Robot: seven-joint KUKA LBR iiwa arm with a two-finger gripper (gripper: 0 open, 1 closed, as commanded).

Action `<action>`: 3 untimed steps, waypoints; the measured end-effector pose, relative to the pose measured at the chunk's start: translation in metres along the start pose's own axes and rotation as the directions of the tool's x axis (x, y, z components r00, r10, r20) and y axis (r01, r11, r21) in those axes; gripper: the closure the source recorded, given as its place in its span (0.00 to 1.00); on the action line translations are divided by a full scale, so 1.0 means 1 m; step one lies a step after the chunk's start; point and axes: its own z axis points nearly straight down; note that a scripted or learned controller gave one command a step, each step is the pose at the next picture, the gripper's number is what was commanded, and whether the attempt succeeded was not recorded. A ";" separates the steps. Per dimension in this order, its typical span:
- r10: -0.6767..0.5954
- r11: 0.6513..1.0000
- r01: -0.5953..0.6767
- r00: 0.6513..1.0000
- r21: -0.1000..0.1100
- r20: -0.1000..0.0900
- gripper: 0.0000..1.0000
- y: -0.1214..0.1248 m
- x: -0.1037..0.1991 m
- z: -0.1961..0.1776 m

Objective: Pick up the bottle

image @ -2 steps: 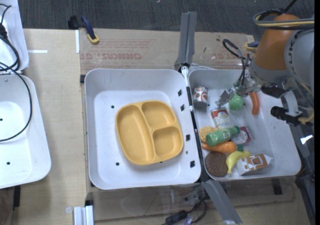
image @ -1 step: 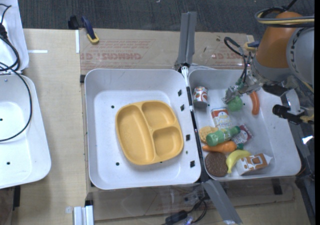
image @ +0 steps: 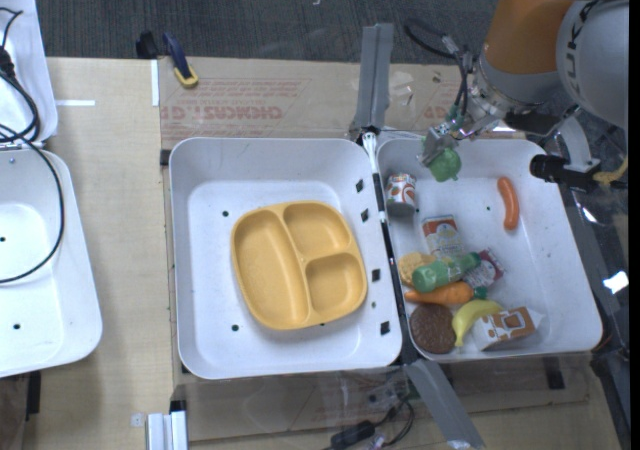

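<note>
The green bottle [image: 446, 270] lies on its side in the middle of the right bin [image: 560, 268], among other toy foods. My gripper [image: 440, 145] hangs over the far left corner of that bin, well behind the bottle. A small round green item [image: 446, 165] sits right at the gripper's tip; whether it is gripped is unclear. An orange carrot [image: 441, 294] lies against the bottle's near side, and a small carton [image: 441, 235] stands just behind it.
Also in the right bin are a small can [image: 400, 190], a red sausage [image: 509, 203], a brown cookie [image: 433, 328], a banana [image: 474, 316] and a printed box [image: 505, 328]. The left bin [image: 200, 238] holds a yellow divided plate [image: 300, 265].
</note>
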 end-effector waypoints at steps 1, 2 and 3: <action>0.000 1.000 0.000 1.000 0.001 0.001 1.00 0.000 -0.001 -0.008; 0.100 0.995 -0.100 0.995 0.002 -0.001 1.00 0.025 0.056 -0.050; 0.175 0.985 -0.175 0.985 0.005 -0.001 1.00 0.017 0.034 0.016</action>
